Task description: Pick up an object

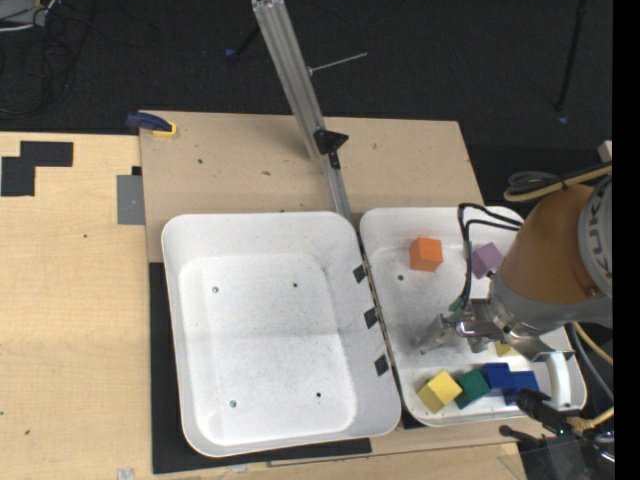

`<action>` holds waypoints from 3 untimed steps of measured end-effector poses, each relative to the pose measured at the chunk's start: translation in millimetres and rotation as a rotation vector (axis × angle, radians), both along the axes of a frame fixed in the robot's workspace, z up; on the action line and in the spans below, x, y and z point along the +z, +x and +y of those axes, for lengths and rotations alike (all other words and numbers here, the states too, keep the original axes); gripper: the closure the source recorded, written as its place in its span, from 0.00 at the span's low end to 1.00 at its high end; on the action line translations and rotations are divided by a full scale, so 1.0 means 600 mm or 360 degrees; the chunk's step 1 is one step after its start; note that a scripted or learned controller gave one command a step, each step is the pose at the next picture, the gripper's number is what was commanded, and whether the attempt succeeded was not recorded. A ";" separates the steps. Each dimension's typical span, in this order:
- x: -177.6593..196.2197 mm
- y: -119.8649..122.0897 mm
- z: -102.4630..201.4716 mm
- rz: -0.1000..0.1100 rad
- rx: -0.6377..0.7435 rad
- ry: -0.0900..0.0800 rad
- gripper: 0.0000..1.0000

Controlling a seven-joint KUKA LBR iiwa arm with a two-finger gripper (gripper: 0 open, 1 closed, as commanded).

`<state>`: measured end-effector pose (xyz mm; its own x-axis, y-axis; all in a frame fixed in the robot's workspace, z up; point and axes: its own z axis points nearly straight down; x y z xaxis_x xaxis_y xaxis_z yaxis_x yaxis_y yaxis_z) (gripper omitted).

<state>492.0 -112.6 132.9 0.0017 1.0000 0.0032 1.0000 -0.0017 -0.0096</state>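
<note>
My tool [447, 330] sits low in the right bin [392, 230]; whether it is spread or pressed together, I cannot tell. Just below it lie a yellow block [437, 390], a green block [470, 386] and a blue block [507, 379]. Farther up sit an orange cube [426, 253] and a purple block [486, 259].

Even overhead light, bkgd dark, slightly soft

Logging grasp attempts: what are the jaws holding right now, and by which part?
Nothing is seen between them. The gripper hovers over bare floor of the right bin, apart from the yellow block and orange cube.
</note>
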 end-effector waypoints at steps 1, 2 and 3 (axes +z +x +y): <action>-0.068 0.001 0.001 -0.0012 -0.0001 -0.0002 0.00; -0.051 0.000 -0.001 -0.0009 -0.0014 0.0001 1.00; 0.052 0.001 -0.009 -0.0020 0.0005 -0.0006 1.00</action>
<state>492.7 -118.2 164.3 -0.0014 1.0000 -0.0004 1.0000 0.0014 0.0029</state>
